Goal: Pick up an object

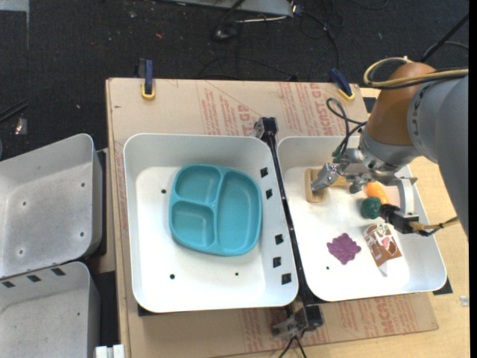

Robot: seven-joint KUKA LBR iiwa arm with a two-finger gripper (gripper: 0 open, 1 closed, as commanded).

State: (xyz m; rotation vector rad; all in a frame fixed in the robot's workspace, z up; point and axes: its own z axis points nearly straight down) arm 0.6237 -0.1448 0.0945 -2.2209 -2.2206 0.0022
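Your widest surface is the tabletop [194, 99], a brown board carrying two shallow white bins side by side. Take the right bin [417, 278] as your landmark. To its left, touching along the shared divider, sits the left bin [141, 200], and in that bin lies a teal divided plate [216, 209], flat, with three compartments facing up.

The arm [417, 118] comes in over the right bin's far right corner, grey with its orange band above the wrist. It reaches down into the far half of the right bin.

The tool [326, 176] sits low in the right bin's far left part, just beside or touching a small cream-coloured block [314, 189] near the left wall. You cannot tell from this view whether the tool is parted or closed, nor whether anything is caught in it.

Smaller things lie in the right bin's near and right parts: a brown and white snack packet [383, 245] by the right wall, a purple flat piece [344, 248] just left of it, a dark green ball-like item [370, 207] further back, and an orange item [375, 191] touching that ball's far side.

In my judgement, the pick is not yet done: every object rests on the bin floor. A secure grasp and a lift are what remain.
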